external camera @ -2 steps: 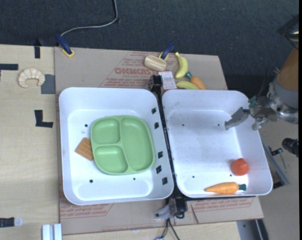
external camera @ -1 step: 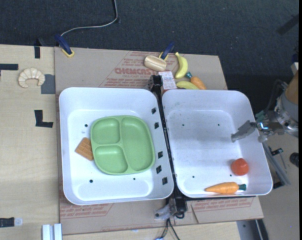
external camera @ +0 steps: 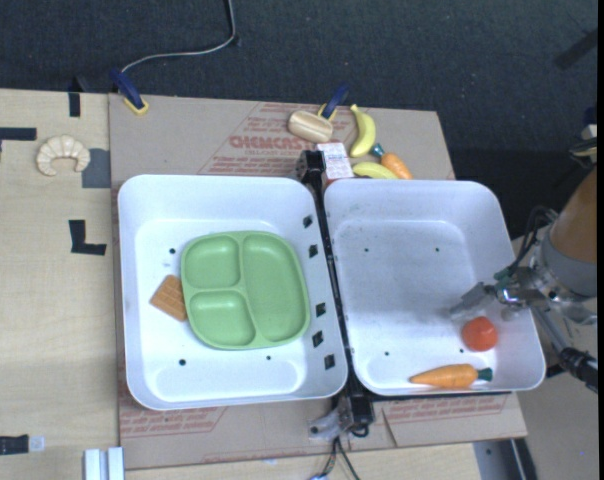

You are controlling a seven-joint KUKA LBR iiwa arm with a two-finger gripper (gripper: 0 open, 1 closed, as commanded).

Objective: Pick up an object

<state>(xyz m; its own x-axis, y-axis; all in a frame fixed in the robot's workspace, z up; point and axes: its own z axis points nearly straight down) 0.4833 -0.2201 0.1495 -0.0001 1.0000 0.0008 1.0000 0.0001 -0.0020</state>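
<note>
Reaching into the right bin [external camera: 412, 208], the gripper [external camera: 482, 298] hangs just above a red tomato [external camera: 479, 333] — we cannot tell its state. Beyond the tomato, nearer the bin's front wall, a carrot [external camera: 447, 375] lies lengthwise along that wall. We see a green divided plate [external camera: 247, 290] in the left bin [external camera: 142, 208].

A grey arm [external camera: 572, 268] is seen at the right side of the view, its rounded wrist housing finished in a dull metallic grey. An orange band [external camera: 585, 213] is wrapped around the arm just above that housing. The hand [external camera: 492, 295] is built from grey and dark metal parts, with slim pale fingers [external camera: 469, 300] drawn out to narrow tips. Thin dark cables [external camera: 532, 238] are looped beside the wrist. A black part [external camera: 580, 365] is visible below the housing.
</note>
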